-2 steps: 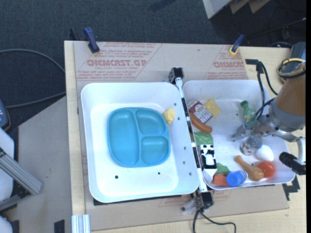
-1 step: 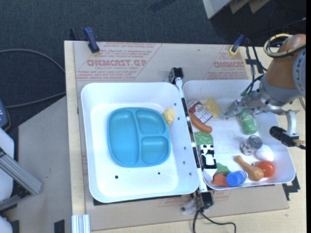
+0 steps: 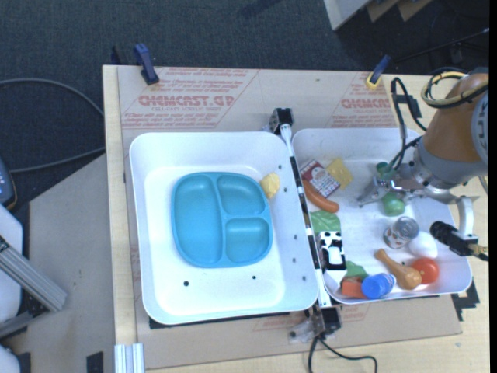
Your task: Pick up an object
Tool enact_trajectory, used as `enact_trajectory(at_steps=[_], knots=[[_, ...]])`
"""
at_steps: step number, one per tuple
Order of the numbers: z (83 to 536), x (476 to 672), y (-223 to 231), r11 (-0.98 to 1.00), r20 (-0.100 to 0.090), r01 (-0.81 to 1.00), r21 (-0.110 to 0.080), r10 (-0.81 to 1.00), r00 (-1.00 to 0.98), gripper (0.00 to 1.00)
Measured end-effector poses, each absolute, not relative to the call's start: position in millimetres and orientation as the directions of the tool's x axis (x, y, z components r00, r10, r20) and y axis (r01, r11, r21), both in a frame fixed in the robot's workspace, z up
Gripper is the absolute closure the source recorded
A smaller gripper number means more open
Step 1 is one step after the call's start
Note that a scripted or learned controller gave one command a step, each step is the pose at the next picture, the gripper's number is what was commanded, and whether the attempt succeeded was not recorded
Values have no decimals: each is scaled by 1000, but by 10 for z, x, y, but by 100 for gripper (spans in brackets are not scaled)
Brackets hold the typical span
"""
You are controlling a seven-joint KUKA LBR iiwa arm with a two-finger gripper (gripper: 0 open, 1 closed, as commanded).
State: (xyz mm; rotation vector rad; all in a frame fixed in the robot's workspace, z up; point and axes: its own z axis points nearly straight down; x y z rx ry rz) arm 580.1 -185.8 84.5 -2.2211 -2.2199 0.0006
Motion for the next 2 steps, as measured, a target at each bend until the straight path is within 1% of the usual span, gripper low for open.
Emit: enact_trajectory(at_steps=[1, 2], knots=[[947, 5806, -1857, -1, 0, 1000, 1, 1000, 1, 100], [1140, 6232, -1329, -3, 2, 1000, -20, 1000, 3, 100]])
